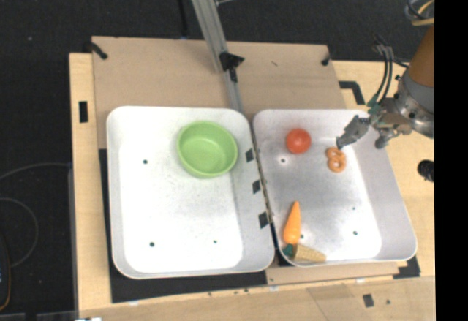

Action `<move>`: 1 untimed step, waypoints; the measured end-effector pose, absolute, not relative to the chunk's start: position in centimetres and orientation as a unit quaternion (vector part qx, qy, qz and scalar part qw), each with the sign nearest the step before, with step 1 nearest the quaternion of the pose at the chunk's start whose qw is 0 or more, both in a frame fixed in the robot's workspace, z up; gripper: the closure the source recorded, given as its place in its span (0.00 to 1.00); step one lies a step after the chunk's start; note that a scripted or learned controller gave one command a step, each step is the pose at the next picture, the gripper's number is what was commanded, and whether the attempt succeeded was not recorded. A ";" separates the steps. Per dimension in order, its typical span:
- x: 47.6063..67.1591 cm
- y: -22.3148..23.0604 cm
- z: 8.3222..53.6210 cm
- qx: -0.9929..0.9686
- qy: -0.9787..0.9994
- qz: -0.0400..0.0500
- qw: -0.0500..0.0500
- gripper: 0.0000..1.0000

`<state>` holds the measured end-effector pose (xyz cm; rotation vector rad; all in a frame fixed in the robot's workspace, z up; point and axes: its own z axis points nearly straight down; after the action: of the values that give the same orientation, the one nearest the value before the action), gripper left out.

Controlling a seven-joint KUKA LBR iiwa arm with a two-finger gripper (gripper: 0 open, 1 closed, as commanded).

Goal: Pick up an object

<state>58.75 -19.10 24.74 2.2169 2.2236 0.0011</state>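
- Hovering over the upper right part of the right bin (380, 239), the jaws (363, 134) hang spread apart with nothing between them; one dark finger points down toward the pretzel.
- The pretzel-shaped toy (336, 160) lies flat on the bin floor just below and left of the jaws, apart from them. It looks small, light and stiff, probably plastic, with loops that give thin edges. A pinch across its outer width seems the safest hold, though it may skid on the smooth floor.
- The red tomato-like ball (297, 140) sits near the pretzel, to its left. Round and glossy, it would likely roll or squirt out unless taken squarely across the middle.
- The carrot (292, 222) lies near the bin's lower left corner, beside a waffle cone piece (308, 255) against the front wall.
- The left bin (131, 239) carries a green bowl (208, 149).
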 end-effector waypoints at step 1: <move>58.7 -19.1 24.7 0.706 0.708 0.000 0.001 0.00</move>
<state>58.75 -19.10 24.74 2.2167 2.2237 0.0009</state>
